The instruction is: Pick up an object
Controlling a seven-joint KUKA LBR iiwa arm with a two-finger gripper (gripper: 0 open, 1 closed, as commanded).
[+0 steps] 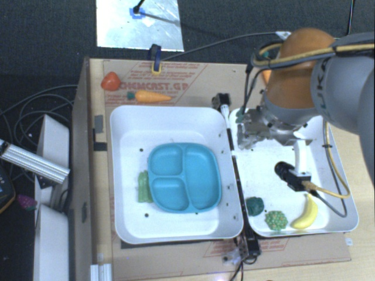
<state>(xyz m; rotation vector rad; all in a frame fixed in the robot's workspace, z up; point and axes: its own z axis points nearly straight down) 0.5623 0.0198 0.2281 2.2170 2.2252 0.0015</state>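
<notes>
My gripper (246,136) hangs low over the far left corner of the right bin (345,212), close to the divider between the bins. Along that bin's near edge lie a dark teal lump (254,205), a bumpy green piece (276,219) and a yellow banana (306,213), all well apart from the gripper. The left bin (126,157) holds a blue divided plate (184,177) with a green strip (143,187) lying beside its left edge. Nothing shows between the gripper and the bin floor.
On the cardboard behind the left bin lie a red-orange round piece (110,81) and an orange carrot (150,97). A blue clamp (155,56) grips the cardboard's far edge. The grey arm (345,86) covers the right bin's far right part.
</notes>
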